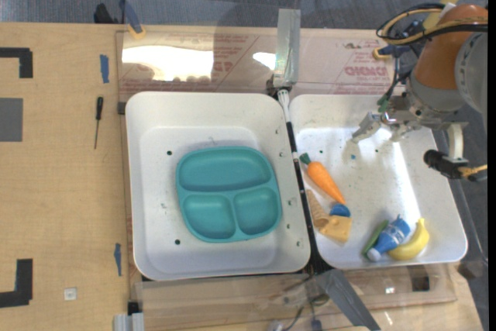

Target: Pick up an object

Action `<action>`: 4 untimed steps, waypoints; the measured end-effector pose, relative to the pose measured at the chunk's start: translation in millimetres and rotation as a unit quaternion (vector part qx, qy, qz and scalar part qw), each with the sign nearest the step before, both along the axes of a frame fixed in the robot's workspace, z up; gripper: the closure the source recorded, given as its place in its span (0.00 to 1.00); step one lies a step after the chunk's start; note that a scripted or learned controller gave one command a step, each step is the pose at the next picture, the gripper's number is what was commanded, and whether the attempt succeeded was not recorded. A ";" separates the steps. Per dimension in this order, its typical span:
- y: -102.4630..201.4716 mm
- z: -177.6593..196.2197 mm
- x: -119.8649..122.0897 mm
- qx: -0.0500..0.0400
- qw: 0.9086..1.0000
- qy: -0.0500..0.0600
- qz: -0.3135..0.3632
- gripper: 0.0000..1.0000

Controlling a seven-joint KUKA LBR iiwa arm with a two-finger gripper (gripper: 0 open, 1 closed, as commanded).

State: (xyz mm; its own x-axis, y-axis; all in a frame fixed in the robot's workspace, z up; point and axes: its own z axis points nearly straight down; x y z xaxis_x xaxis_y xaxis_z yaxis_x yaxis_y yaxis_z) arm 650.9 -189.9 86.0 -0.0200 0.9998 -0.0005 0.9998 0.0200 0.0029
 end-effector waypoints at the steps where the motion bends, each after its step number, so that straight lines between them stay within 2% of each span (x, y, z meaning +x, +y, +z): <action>1: 34.1 0.6 -42.3 0.000 0.999 0.000 -0.046 0.00; 2: 87.3 2.0 -107.5 0.001 0.999 -0.001 -0.045 0.00; 3: 77.7 68.5 -170.9 0.001 1.000 0.001 0.007 0.00; 4: 97.6 3.2 -101.6 0.000 1.000 -0.001 -0.024 0.00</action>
State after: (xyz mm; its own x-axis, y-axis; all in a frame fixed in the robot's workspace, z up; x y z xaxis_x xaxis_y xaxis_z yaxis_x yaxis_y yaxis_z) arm 549.2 -92.3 89.2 0.0276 0.9996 -0.0012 0.9996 -0.0276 0.0057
